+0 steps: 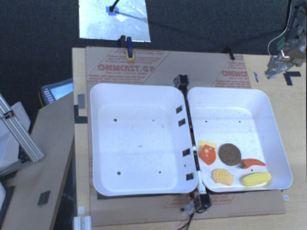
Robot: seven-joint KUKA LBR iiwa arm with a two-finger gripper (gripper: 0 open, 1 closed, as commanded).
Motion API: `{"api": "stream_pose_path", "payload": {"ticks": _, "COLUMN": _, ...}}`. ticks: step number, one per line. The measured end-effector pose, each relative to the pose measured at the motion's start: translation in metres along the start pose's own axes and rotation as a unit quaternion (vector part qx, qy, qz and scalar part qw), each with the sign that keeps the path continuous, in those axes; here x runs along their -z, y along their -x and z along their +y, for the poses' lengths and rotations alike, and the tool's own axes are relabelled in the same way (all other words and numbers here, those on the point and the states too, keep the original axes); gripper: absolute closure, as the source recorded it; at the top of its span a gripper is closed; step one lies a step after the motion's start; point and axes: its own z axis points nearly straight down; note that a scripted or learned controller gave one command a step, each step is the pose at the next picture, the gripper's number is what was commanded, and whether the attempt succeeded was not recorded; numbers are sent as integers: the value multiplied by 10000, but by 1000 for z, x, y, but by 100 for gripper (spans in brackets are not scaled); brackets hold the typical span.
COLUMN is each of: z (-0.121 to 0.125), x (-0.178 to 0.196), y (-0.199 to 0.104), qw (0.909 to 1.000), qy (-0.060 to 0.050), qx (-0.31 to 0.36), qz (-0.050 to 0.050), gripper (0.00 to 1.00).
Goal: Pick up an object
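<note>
Crowding the right bin's [259,104] near corner — five toy foods [230,154].

A single fixed camera hangs above the desk [158,63] and looks down at a slant, from the desk's near edge toward its far edge. It stands far enough off to take in both white bins whole: the left bin [103,128] and the right bin [268,123], side by side across the middle of the frame. Dark floor shows beyond the far edge, and a lower side table [43,166] past the left edge. The arm's end [288,51] enters over the far right corner.
</note>
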Motion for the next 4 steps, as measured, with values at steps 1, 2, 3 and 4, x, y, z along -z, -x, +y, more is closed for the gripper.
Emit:
{"api": "stream_pose_path", "payload": {"ticks": 1, "z": 0, "x": 9, "y": 0, "qw": 10000, "qy": -1, "qx": 0, "qz": -1, "gripper": 100}}
{"api": "stream_pose_path", "payload": {"ticks": 2, "z": 0, "x": 19, "y": 0, "qw": 10000, "qy": -1, "qx": 1, "qz": -1, "gripper": 100}}
{"api": "stream_pose_path", "payload": {"ticks": 3, "z": 0, "x": 25, "y": 0, "qw": 10000, "qy": -3, "qx": 1, "qz": -1, "gripper": 100}}
{"api": "stream_pose_path", "payload": {"ticks": 4, "z": 0, "x": 31, "y": 0, "qw": 10000, "qy": -3, "qx": 1, "qz": -2, "gripper": 100}}
